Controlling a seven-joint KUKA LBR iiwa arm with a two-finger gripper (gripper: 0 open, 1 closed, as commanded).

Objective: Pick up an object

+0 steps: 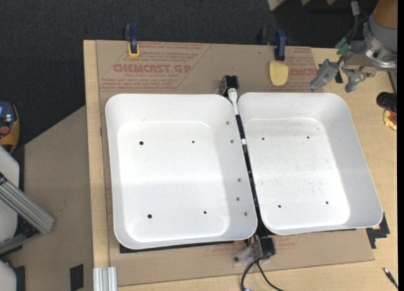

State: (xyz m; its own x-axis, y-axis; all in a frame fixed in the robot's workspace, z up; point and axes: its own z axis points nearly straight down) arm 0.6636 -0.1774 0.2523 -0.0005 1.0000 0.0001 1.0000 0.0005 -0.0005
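My gripper (339, 76) hangs at the upper right, above the brown board just beyond the far right corner of the right bin (357, 133). Its two grey fingers (322, 75) are spread apart and open, with nothing between them. A small pale yellow rounded piece (278, 72) lies on the board to the gripper's left, behind the right bin's far edge. The left bin (112, 133) sits beside the right one, and both show plain white floors with a few dark dots.
The bins rest on a brown board (164, 62) held by blue clamps (132, 34) at the back. A black clip (230, 84) and a strip join the bins in the middle. Wooden clutter stands at the far right behind the arm.
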